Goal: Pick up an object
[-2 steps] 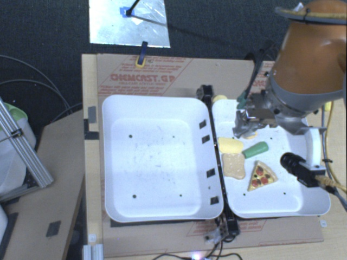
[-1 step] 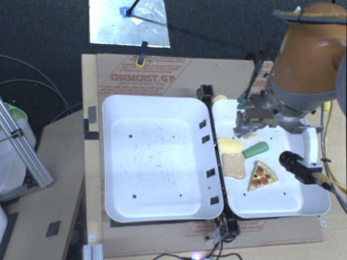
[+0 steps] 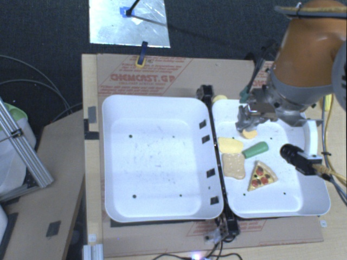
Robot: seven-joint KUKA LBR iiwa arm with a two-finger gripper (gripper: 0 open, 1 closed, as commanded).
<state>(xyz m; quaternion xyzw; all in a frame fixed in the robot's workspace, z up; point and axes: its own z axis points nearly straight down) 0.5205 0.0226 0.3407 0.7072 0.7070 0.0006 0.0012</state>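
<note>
The hand (image 3: 246,124) hovers low in the right bin (image 3: 312,202), up in its far left part, right over a small yellow piece (image 3: 250,134) that peeks out just beneath it; whether the hand is open or closed I cannot tell, the wrist and its metal block cover that spot; nothing is visibly gripped, so I read this as the reach-down step, the pick not yet made; the yellow piece looks like the target, touching or nearly touching the hand's underside; just beside it toward the near side lie a pale yellow slab (image 3: 230,144), a green cylinder (image 3: 255,150), a toast slice (image 3: 234,166) and a pizza wedge (image 3: 262,176), bunched close together; another small yellow bit (image 3: 219,98) sits at the far rim by the divider; the next move, in my judgement, calls for a clean close on that small piece and a straight lift, without nudging the slab next door; the piece is small and flat, so a miss is quite possible; the left bin (image 3: 157,156) is white and faintly scuffed; both bins rest on a cardboard sheet (image 3: 146,75) on the table, with a silvery sheet (image 3: 130,12) on dark carpet beyond
</note>
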